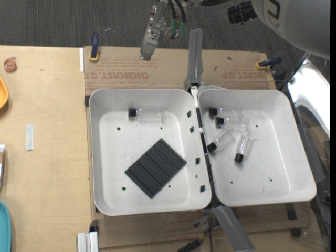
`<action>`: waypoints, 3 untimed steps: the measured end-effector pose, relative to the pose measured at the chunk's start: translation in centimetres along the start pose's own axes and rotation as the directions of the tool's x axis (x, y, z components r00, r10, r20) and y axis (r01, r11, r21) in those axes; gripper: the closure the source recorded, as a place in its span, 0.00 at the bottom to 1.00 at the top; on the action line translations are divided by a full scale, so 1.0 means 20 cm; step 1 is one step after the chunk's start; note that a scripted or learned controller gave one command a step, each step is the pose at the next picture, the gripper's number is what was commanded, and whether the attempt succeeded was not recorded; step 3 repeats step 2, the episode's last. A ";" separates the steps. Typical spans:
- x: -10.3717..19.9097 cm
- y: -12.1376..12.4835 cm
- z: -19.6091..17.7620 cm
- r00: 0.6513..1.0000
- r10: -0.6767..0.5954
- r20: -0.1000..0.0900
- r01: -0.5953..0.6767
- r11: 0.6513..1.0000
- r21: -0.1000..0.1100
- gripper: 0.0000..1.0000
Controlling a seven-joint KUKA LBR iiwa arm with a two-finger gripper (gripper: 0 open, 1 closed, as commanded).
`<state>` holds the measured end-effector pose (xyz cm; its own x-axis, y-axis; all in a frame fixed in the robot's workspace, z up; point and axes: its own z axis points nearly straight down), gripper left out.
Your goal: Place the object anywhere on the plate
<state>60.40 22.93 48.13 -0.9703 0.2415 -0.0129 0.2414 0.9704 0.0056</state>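
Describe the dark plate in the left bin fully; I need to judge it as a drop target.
The plate is a flat, dark grey, roughly square slab with parallel ridges running across its top, matte, probably plastic or rubber. It lies flat on the floor of the left bin, turned diamond-wise, slightly below the bin's middle. Nothing rests on it; the nearest vial lies apart, near the far wall.

Arm [294, 9] cut off by top edge; claw [149, 49] fingers unclear.
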 end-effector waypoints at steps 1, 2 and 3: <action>-0.01 0.00 -0.04 1.000 0.000 0.002 0.000 1.000 -0.001 1.00; -0.01 0.01 -0.08 1.000 0.000 0.003 0.000 1.000 -0.001 1.00; -0.01 0.01 -0.08 1.000 0.000 0.003 0.000 1.000 -0.001 1.00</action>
